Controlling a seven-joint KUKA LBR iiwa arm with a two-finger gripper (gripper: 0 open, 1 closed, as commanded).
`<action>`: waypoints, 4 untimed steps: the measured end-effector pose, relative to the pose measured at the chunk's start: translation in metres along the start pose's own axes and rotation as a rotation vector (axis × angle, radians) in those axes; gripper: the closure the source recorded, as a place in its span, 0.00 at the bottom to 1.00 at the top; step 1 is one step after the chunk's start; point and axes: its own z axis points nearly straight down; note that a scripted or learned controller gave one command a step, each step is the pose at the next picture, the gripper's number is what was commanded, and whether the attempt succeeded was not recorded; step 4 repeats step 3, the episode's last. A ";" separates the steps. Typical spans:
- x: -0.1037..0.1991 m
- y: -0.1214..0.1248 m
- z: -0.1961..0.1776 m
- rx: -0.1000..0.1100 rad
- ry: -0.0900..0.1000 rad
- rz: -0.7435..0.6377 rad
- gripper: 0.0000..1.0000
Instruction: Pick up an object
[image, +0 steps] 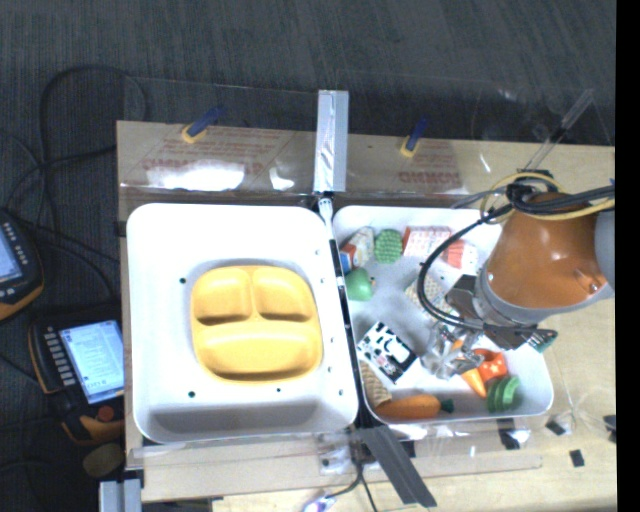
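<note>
The right bin (540, 400) holds several small toys. Among them are a green ball (358, 285), a black-and-white patterned block (386, 350), an orange carrot (408, 407), an orange and green pepper piece (493, 378), and a red-and-white box (430, 241). My gripper (452, 352) reaches down into this bin, just left of the pepper piece and right of the patterned block. The arm's orange band (545, 262) covers the bin's right part. Nothing shows clearly between the fingers.
The left bin (160, 300) holds a yellow compartment tray (256, 318). A metal divider post (332, 140) stands behind the two bins. Black cables (445, 262) loop over the right bin. Devices lie on the floor at far left.
</note>
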 end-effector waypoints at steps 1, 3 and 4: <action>0.000 0.000 0.000 0.000 0.000 0.000 0.00; -0.005 0.023 0.009 0.006 0.002 -0.051 0.00; -0.005 0.023 0.009 0.006 0.002 -0.051 0.00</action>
